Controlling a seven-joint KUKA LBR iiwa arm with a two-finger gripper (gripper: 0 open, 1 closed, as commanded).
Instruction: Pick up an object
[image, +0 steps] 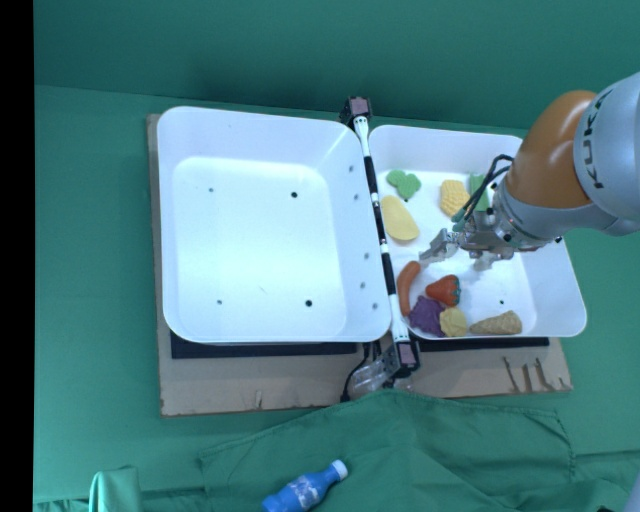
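Right bin holds moulded toy foods. Strawberry lies just below-left of the gripper, apart from it; nothing between the fingers, whose spread I cannot tell. Carrot left of the strawberry, purple grapes and a small yellow piece beneath, tan cone at right. Mango, green leaf and corn sit farther up. Left bin: smooth white plastic with small dark holes.
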